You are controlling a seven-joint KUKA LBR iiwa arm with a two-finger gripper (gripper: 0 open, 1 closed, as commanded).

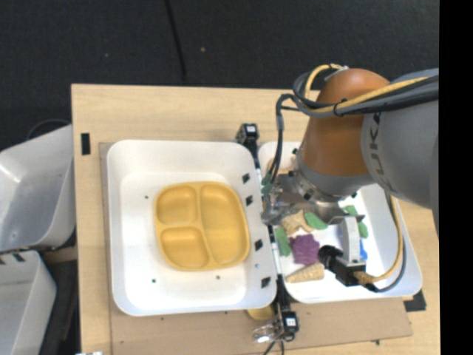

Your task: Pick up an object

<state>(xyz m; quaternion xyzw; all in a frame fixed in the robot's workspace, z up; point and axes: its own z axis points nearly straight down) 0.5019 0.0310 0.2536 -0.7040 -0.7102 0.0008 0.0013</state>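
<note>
Lying nearest in the right bin are a tan cone and purple toy; beyond them the gripper hangs low at the bin's left edge, grip unclear. A yellow tray fills the left bin.

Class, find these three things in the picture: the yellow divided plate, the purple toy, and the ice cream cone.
yellow divided plate (201,225), camera view, centre where its dividers meet
purple toy (304,248), camera view, middle of its body
ice cream cone (304,274), camera view, middle of the tan cone
</note>
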